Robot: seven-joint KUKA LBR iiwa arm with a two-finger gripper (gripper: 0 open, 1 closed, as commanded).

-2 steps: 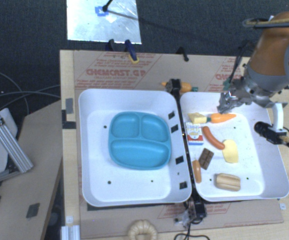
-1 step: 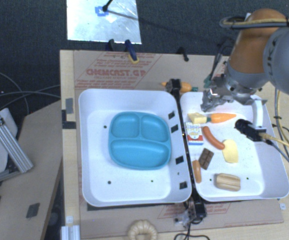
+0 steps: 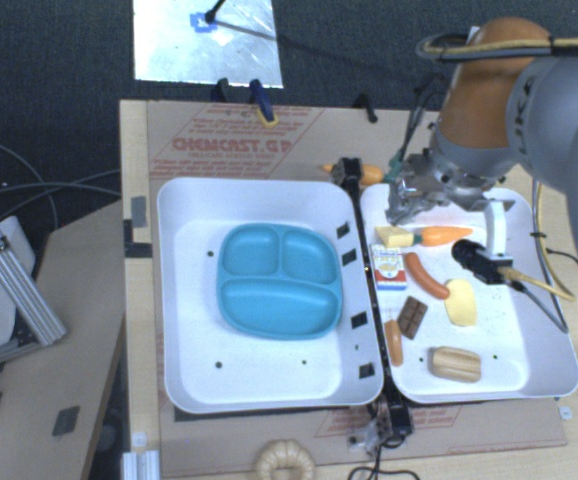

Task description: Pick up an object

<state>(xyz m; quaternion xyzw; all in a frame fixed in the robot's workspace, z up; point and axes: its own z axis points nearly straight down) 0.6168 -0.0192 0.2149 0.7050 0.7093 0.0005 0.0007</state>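
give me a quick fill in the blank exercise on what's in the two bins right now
1. The blue divided plate lies in the ____ bin as the camera sees it.
2. The plate has ____ compartments.
3. The carrot lies in the ____ bin, beside the cheese wedge.
4. The gripper hovers over the far ____ corner of the right bin.

Missing words: left; three; right; left

A blue divided plate (image 3: 277, 280) lies in the left white bin (image 3: 184, 368), with a shiny foil sheet (image 3: 207, 28) beyond the brown board (image 3: 234, 143).
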